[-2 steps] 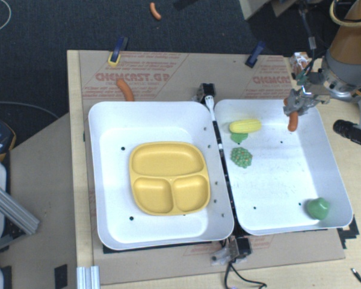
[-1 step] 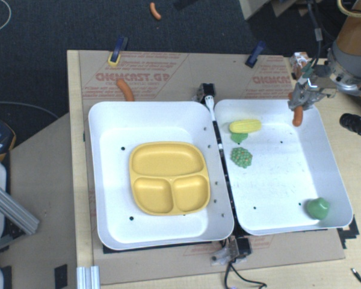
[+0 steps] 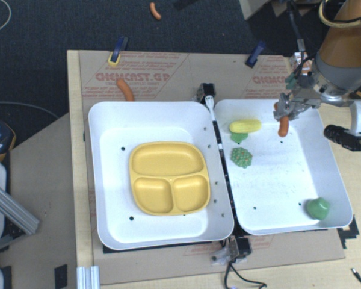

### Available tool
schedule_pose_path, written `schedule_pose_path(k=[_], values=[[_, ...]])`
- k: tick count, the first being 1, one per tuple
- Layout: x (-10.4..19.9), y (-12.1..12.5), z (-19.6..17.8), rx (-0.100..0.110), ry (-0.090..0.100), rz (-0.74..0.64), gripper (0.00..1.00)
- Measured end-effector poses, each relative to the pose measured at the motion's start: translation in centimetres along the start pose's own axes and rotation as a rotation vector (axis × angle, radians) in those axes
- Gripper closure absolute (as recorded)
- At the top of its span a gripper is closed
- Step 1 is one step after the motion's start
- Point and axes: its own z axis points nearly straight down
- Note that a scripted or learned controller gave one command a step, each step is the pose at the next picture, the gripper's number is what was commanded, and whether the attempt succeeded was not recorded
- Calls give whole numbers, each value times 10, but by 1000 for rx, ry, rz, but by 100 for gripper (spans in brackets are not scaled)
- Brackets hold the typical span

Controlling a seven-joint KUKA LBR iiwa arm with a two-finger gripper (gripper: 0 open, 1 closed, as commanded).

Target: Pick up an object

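The task's thing here is a small orange sausage-shaped piece [image 3: 283, 127], hanging upright from the gripper [image 3: 284, 114], whose fingers are pinched narrow on its top end. It hangs over the far part of the right bin [image 3: 334, 179], clear of the floor as far as can be told.

The left bin [image 3: 102, 161], beside the right bin and touching it along the middle seam, holds a yellow divided plate [image 3: 168, 177] with one long compartment and two smaller ones. The right bin holds a yellow piece [image 3: 245, 126] just left of the sausage-shaped piece, a green scrap [image 3: 238, 138] touching its near edge, a knobbly green ball [image 3: 241, 157] nearer still, and a smooth green round thing [image 3: 317, 208] at the near right corner.

Behind the left bin, the board [image 3: 168, 71] bears red lettering reading "CHEMCAST GP", with a second orange sausage [image 3: 126, 90] lying on it.
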Motion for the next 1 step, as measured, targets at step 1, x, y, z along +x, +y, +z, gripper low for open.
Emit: schedule_pose_path(k=[1], values=[[45, -25, 7, 1, 0, 0, 100]])
